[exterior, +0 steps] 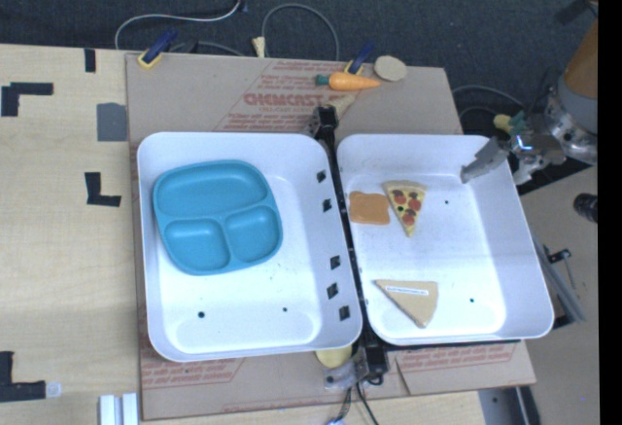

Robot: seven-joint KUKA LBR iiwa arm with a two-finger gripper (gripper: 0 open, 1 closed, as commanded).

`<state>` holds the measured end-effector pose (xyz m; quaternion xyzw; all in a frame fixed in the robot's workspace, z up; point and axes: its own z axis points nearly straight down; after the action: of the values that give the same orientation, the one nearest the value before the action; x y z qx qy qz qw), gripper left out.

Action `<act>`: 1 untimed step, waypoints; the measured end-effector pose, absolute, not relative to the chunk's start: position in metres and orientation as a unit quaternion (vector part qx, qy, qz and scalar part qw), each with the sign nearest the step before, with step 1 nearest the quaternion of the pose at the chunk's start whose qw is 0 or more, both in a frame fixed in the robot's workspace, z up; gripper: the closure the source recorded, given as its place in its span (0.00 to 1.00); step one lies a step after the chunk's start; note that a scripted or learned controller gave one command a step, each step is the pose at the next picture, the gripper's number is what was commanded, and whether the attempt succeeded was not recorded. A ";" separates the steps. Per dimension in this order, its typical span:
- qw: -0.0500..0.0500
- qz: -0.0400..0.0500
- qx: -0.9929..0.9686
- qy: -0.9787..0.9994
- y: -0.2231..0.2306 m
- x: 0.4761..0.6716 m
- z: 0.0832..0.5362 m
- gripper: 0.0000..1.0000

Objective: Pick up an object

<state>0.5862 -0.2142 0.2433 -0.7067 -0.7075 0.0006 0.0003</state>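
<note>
The gripper (pixel 483 163) hangs over the right bin's (pixel 505 248) far right corner; whether it is open or closed cannot be told, as it appears as a single grey sliver. Candidates in that bin: pizza slice (pixel 406 203) touching a brown square piece (pixel 368 208) near the left wall, and a tan wedge (pixel 411 299) toward the near edge. Risks: flat pieces may slip from a pinch; descending on the touching pair could shove one aside.

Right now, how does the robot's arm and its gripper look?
The arm at the right edge is grey with an orange band above the wrist. The wrist is a cluster of silver metal parts with a small yellowish piece. The gripper ends in slim grey fingers.
</note>
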 end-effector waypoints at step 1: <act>0.002 0.001 -0.704 -0.710 -0.158 0.634 0.144 0.00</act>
<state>0.6343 -0.1577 0.1438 -0.7045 -0.7097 0.0010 0.0023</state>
